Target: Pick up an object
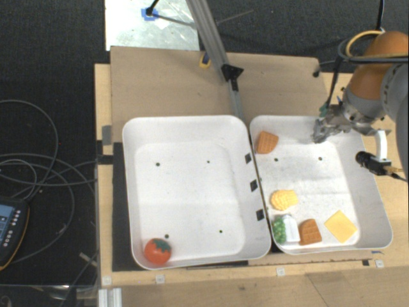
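The tool (321, 133) hangs low over the far right corner of the right bin (377, 200), just inside its back wall, with the grey arm and its orange band rising behind it to the right. Whether it is wide or narrow I cannot tell, since it appears only as a small dark cluster against the white floor; nothing is seen held in it. No object lies directly beneath it. The nearest candidate is the orange wedge (266, 142), which sits to the tool's left along the same back edge, close to the wall shared with the left bin (185, 123); its long axis runs roughly front to back, slightly tilted. Toward the camera, well apart from the tool, lie the yellow ridged piece (284, 200), then a front row: the green and white item (284, 228), the brown slab (310, 231) touching or just beside it, and the yellow square (340, 226) a little to the right. A red tomato (157, 251) rests in the near left corner of the left bin, farthest of all. Judging from this, the pick is not yet begun, and the shortest move would be a sideways shift leftward to the orange wedge, where the dividing wall may crowd the approach.
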You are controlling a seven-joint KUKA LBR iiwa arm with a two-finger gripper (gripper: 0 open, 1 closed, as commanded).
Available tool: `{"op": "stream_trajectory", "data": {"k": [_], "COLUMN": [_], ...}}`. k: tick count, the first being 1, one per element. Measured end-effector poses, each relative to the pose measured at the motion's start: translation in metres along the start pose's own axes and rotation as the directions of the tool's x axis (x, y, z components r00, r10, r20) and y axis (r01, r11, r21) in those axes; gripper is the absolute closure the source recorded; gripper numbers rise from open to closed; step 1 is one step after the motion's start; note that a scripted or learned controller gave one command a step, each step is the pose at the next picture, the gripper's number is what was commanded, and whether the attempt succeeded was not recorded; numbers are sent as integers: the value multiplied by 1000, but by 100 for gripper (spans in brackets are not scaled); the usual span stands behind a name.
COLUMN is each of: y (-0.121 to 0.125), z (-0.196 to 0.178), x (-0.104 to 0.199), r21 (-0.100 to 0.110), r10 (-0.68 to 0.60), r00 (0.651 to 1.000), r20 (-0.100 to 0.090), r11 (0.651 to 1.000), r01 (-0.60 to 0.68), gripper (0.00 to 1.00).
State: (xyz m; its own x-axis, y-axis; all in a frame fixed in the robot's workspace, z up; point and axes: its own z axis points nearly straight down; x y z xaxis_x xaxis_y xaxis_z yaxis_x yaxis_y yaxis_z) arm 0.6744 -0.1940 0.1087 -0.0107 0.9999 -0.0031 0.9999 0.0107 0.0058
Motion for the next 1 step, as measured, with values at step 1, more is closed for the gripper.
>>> {"op": "stream_trajectory", "data": {"k": [1], "y": [7], "z": [-54], "x": [-9], "r21": [-3], "r10": [5], "r00": [1000], "r20": [0], "r11": [1000], "r01": [-5], "gripper": [100]}}
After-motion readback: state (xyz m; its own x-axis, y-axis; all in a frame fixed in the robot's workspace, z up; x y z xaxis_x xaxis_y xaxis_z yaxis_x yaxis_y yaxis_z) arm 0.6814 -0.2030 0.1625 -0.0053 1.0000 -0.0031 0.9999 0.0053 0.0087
